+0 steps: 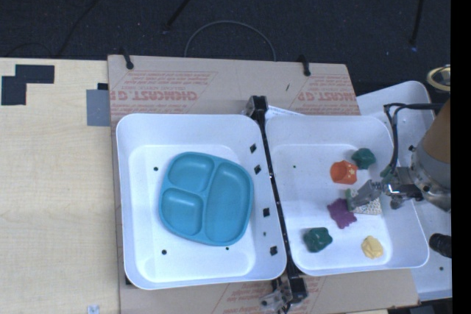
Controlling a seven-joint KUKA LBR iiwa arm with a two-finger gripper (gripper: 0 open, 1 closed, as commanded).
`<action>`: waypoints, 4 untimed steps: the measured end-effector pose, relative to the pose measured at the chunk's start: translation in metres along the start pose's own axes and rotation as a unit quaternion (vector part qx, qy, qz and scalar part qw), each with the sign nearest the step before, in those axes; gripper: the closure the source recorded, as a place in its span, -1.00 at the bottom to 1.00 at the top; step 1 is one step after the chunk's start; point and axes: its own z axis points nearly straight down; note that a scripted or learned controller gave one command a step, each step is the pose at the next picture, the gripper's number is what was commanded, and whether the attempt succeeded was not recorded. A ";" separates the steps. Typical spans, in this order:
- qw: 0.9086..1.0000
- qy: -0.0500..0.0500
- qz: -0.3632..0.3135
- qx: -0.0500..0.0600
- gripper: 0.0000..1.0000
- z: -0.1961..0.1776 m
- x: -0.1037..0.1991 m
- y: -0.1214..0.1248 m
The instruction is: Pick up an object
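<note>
The right bin holds several small objects. An orange piece and a teal piece lie toward the back right. A purple piece sits mid-bin, a dark green piece is near the front, and a yellow piece is at the front right. My gripper reaches in from the right, low over the bin. Its tip is just right of the purple piece and below the orange one. A white speckled item lies partly under the gripper.
The left bin bears a blue divided plate. A black divider runs between the bins. The arm's wrist overhangs the right bin's right rim. A cardboard sheet lies under both bins.
</note>
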 end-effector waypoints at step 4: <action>1.000 -0.001 -0.001 -0.005 1.00 0.024 0.007 0.010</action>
